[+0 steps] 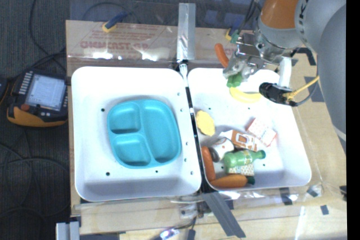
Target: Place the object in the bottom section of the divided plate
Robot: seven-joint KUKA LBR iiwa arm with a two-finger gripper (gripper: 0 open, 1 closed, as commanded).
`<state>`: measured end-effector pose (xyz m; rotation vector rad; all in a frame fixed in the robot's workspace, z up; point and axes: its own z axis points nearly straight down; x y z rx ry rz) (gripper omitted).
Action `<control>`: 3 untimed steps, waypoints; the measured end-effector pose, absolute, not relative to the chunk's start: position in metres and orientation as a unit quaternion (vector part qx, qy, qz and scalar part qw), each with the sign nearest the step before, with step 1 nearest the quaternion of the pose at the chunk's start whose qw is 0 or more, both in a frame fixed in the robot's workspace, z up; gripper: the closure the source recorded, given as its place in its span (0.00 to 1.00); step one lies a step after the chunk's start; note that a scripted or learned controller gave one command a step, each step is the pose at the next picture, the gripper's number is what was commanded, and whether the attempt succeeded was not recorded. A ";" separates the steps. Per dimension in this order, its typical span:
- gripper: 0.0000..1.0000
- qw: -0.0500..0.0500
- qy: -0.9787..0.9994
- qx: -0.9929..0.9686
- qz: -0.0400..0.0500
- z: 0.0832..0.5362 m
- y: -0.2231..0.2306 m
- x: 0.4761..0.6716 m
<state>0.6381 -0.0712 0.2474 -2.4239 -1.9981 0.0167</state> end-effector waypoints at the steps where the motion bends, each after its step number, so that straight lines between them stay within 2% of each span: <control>1: 1.00 0.002 -0.649 -0.761 0.004 0.218 -0.014 0.607; 2: 1.00 0.003 -0.679 -0.734 0.004 0.179 0.045 0.560; 3: 0.00 0.003 -0.679 -0.734 0.004 0.179 0.045 0.560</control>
